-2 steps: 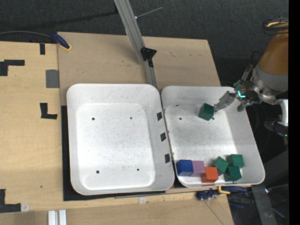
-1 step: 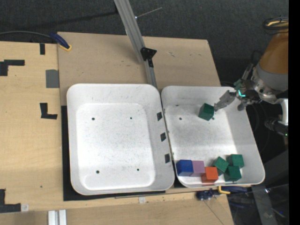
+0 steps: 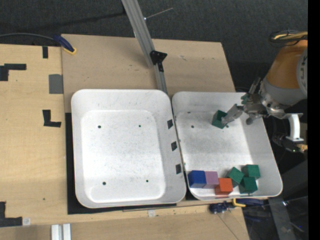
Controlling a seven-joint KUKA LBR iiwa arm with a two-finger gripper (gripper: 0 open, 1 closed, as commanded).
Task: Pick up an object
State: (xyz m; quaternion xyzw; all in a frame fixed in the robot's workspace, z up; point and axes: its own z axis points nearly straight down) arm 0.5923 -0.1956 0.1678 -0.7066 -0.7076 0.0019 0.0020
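My gripper (image 3: 224, 119) reaches in from the right over the upper part of the right bin (image 3: 200, 100). A dark green block (image 3: 218, 119) sits tilted at its fingertips, and the grey fingers (image 3: 233, 114) look shut on it. Along the right bin's front edge lie several more blocks: a blue block (image 3: 197, 178), a lilac block (image 3: 211, 177), an orange block (image 3: 225, 185) and three green blocks (image 3: 247, 178). The orange band of the arm (image 3: 284, 69) shows at the right edge.
The left bin (image 3: 80, 109) stands beside the right one. A slanted metal rail (image 3: 142, 26) runs down from the top to the gap between the bins. Black tape marks and a blue-yellow clip (image 3: 65, 43) lie on the wooden bench at left.
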